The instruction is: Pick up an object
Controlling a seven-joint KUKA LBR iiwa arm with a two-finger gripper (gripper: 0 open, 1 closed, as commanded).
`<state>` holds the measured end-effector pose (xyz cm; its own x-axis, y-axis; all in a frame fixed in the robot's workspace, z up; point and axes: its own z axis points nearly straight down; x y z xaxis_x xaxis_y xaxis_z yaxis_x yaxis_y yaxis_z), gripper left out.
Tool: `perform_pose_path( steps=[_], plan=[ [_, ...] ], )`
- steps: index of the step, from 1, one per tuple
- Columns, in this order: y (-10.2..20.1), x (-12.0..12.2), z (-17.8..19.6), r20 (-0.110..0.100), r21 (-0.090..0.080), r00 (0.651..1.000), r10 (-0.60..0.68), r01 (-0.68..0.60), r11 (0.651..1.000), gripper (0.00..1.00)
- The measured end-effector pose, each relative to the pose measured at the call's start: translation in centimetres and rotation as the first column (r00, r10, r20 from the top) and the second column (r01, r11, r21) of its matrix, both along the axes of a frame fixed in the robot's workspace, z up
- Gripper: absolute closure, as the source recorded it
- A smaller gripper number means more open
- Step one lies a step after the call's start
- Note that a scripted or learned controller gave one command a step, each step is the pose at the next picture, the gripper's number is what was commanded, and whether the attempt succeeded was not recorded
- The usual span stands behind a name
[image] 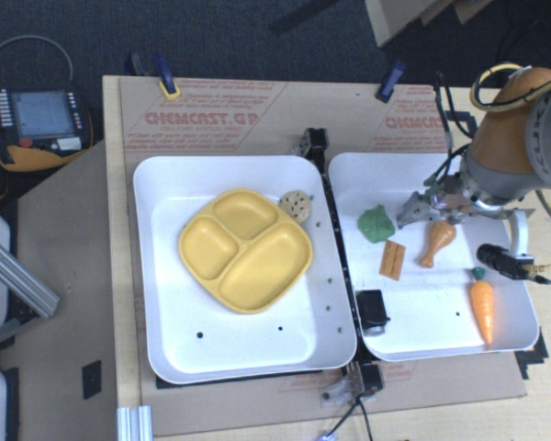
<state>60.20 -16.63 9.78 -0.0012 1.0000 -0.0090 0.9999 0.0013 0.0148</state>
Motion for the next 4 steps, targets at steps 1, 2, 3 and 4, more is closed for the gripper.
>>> perform_pose_path(
  steps=[1, 2, 3, 4],
  plan=[
    [0.0, 0.1, -1.3, -0.012, 0.007, 1.0, 0.0, 0.0, 1.0, 0.0],
    [0.0, 0.1, -0.2, -0.011, 0.006, 1.0, 0.0, 0.0, 1.0, 1.0],
    [-0.7, 0.5, 4.3, -0.012, 0.008, 1.0, -0.001, 0.001, 1.0, 1.0],
    [-0.7, -0.4, 9.4, -0.01, 0.007, 1.0, -0.002, 0.002, 1.0, 1.0]
  ],
)
